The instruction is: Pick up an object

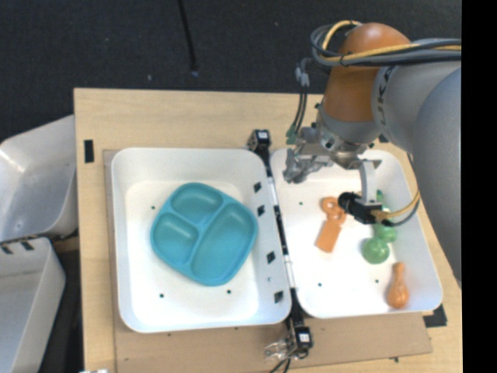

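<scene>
In the right bin (311, 286) lie an orange scoop-shaped toy (330, 225), a green toy (377, 244) with a round base, and a small orange pear-shaped toy (397, 286). My gripper (295, 169) hangs over the bin's far left corner, up and to the left of the orange scoop and apart from it. Nothing shows in the gripper. A black fitting with a yellow cable (356, 206) sits between the scoop and the green toy and hides part of the green one.
A blue divided plate (204, 233) lies in the middle of the left bin (132, 301). A row of black clips (273, 231) marks the divider between the bins. The arm's orange band (357, 76) and grey body cover the right bin's far right corner.
</scene>
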{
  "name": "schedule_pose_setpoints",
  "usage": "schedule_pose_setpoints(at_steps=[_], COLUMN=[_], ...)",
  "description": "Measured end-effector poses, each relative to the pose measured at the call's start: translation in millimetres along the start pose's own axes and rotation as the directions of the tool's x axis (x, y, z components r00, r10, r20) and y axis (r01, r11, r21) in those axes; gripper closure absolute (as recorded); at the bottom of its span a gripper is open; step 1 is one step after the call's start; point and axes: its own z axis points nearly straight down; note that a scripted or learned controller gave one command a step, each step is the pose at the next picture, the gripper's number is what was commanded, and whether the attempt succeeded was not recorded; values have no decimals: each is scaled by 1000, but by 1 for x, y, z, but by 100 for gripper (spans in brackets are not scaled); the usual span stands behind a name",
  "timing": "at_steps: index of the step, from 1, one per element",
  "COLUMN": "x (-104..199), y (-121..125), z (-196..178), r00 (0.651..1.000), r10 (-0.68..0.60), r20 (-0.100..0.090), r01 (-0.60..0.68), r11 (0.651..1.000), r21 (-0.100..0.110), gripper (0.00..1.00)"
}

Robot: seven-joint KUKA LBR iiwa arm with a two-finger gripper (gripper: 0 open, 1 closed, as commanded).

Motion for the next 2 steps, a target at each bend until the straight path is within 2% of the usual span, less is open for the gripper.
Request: schedule_pose_setpoints(at_steps=[1, 2], x=[52, 93], y=[-2, -21], z=[-14, -18], r00=[1000, 1000], r10=[-2, -1], r20=[-1, -1], r01=[2, 1], r11=[1000, 1000], r21=[-3, 1], gripper=[100, 100])
